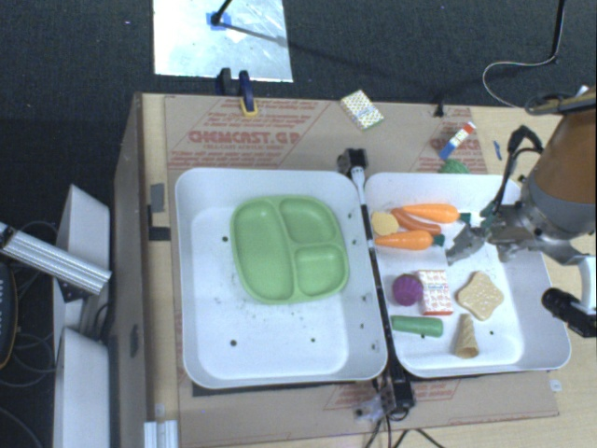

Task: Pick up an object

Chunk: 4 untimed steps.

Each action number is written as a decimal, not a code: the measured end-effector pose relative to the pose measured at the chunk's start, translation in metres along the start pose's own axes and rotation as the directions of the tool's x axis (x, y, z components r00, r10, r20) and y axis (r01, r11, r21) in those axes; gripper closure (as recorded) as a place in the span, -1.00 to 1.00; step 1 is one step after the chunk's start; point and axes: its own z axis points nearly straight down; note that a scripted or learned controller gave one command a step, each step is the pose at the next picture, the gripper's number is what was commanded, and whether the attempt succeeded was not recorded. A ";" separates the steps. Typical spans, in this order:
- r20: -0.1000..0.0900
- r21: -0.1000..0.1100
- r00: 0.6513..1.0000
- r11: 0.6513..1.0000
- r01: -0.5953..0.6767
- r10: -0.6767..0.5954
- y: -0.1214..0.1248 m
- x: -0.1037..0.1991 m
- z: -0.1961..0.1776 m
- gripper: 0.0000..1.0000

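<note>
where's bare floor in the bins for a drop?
Left bin: bare strip in front of the green plate, and a narrower margin to its left. Right bin: crowded, with carrots, purple ball, box, toast, cone and hand; only the front right corner is bare.

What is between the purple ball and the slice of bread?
In the camera view, a small red-and-white box sits between the purple ball and the bread slice, touching or nearly touching the ball, with a little white bin floor before the bread.
</note>
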 end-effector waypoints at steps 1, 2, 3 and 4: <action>0.000 0.000 1.000 1.000 0.000 0.000 0.070 0.007 0.143 -1.00; -0.002 0.024 1.000 1.000 -0.006 0.006 0.145 0.018 0.147 -1.00; 0.000 0.019 1.000 1.000 -0.002 0.002 0.146 0.017 0.136 1.00; -0.001 -0.004 1.000 1.000 0.002 -0.002 0.141 0.070 0.042 1.00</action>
